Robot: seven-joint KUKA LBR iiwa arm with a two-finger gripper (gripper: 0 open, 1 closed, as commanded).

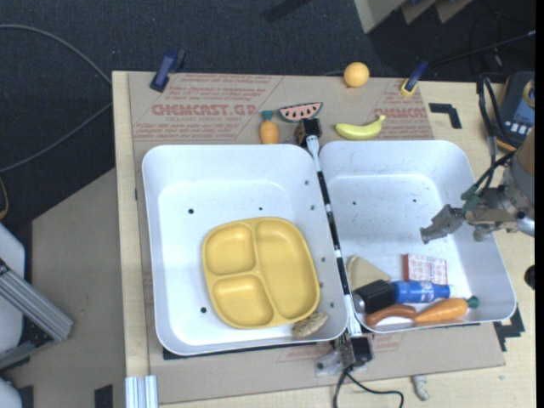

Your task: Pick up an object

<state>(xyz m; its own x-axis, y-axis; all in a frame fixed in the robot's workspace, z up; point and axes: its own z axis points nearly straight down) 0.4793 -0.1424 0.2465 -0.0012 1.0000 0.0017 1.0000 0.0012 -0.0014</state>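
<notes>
A pale desk (pixel 93 253) on dark carpet carries two white bins. The left bin (pixel 170 228) holds a yellow divided plate (pixel 259 272). In the right bin (pixel 382 177), near its front edge, an orange carrot (pixel 442 311) lies lengthwise left to right, green end rightward, beside a blue bottle (pixel 416 292). The hand (pixel 442 225) hangs above the right bin; whether it is clenched or released cannot be told.

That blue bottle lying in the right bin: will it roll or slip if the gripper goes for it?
The blue bottle lies on its side, so it may roll when nudged. The carrot and the red packet flank it closely, probably limiting that. Its glossy body looks slippery.
</notes>
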